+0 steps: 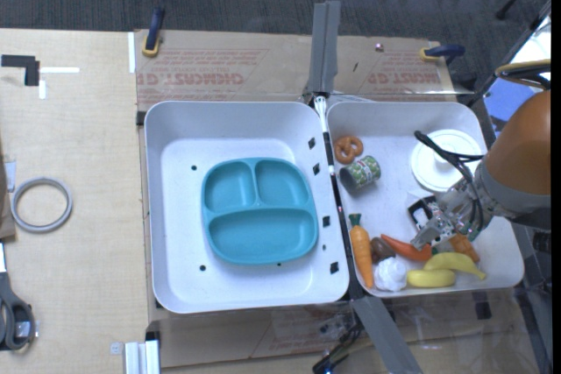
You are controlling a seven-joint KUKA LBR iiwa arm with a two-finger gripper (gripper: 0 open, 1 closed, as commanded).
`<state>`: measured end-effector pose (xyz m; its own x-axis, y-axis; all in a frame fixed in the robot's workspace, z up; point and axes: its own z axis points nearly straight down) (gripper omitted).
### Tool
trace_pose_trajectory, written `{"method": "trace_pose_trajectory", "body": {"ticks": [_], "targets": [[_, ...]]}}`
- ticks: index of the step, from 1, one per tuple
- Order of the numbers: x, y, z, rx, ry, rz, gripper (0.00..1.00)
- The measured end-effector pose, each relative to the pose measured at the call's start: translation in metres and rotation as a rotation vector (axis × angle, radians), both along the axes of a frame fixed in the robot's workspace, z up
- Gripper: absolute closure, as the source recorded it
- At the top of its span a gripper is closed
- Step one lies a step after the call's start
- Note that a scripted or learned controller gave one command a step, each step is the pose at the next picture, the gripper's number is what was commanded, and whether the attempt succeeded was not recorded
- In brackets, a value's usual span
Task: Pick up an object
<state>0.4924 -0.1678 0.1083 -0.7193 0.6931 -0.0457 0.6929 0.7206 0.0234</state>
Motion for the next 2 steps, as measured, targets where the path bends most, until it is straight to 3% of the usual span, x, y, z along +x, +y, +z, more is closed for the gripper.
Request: {"method": "trace_pose_trajectory", "body": {"ticks": [1,2], "targets": [[0.043,-0.055,-0.016,0.013,0.046,-0.002,0.00],[0.142,-0.024,-0.019,0.016,0.057,-0.093,0.00]]}}
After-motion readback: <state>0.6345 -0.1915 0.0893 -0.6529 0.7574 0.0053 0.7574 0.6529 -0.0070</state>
